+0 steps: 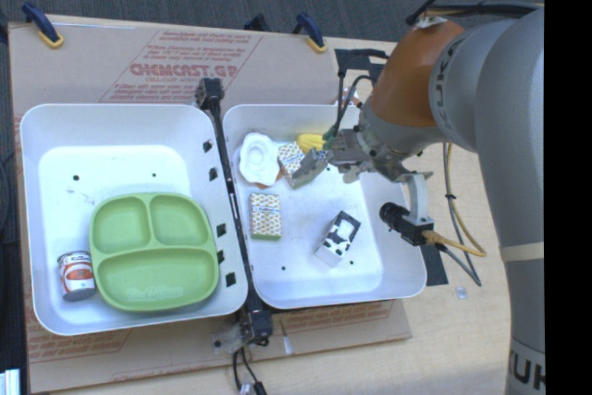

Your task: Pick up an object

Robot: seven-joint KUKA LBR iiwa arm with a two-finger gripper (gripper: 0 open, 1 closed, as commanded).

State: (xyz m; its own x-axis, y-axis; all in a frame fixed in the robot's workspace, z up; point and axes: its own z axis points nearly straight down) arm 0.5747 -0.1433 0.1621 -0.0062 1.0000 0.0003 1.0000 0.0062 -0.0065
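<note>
My gripper (308,167) is low in the right bin (398,268), near its back wall, with the arm reaching in from the right. Just left of its tip lies a small blue-and-white patterned packet (289,157), touching or nearly touching it. A crumpled white object (258,160) sits further left. A yellow item (310,141) peeks out behind the gripper, partly hidden. In front lie a yellow-and-white patterned block (265,216) and a black-and-white box (338,238).
The left bin (37,199) holds a green divided plate (153,250) and a small red-labelled can (77,275) at its front left corner. A black divider (225,199) runs between the bins. Cables (453,240) hang at the right bin's right side.
</note>
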